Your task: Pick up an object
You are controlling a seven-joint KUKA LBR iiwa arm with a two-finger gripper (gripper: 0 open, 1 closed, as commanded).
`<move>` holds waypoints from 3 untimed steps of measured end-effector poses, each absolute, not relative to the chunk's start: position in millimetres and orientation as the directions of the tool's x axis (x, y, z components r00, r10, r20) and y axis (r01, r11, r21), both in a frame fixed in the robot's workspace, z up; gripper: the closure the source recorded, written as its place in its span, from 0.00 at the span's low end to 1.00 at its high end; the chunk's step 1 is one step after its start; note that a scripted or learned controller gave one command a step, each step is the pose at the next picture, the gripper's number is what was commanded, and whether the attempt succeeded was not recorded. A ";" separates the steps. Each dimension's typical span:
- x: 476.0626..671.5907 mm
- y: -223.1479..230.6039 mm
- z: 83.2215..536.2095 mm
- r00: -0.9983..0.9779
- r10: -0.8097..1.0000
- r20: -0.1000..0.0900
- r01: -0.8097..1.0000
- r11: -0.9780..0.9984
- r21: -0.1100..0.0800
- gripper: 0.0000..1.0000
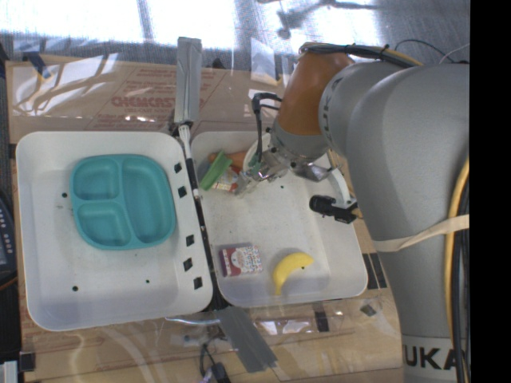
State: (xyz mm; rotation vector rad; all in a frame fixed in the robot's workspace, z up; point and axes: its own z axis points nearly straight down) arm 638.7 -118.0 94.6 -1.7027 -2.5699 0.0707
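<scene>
The right bin point(335, 246) holds a yellow banana point(291, 269) near its front, a small red and white packet point(240, 259) to the banana's left, and a green object point(214, 171) with orange and white items point(233, 174) piled at the back left. My gripper point(257, 174) reaches down into that pile at the back of the right bin, under the orange band point(307, 94) of the arm. Its tips are buried among the piled items.
The left bin point(48, 278) carries a teal divided tray point(122, 199). A ridge with black clips point(192, 214) separates the two bins. The grey arm point(399, 158) covers the right bin's right side and back corner. A black part point(331, 207) juts over the right bin.
</scene>
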 end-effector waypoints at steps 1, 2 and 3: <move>643.7 -67.9 232.2 -0.143 0.990 -0.001 0.990 0.143 0.003 1.00; 561.0 -63.7 192.9 -0.145 0.989 0.001 0.989 0.145 -0.006 1.00; 561.2 -64.0 193.1 -0.144 0.990 0.001 0.990 0.144 -0.005 0.00</move>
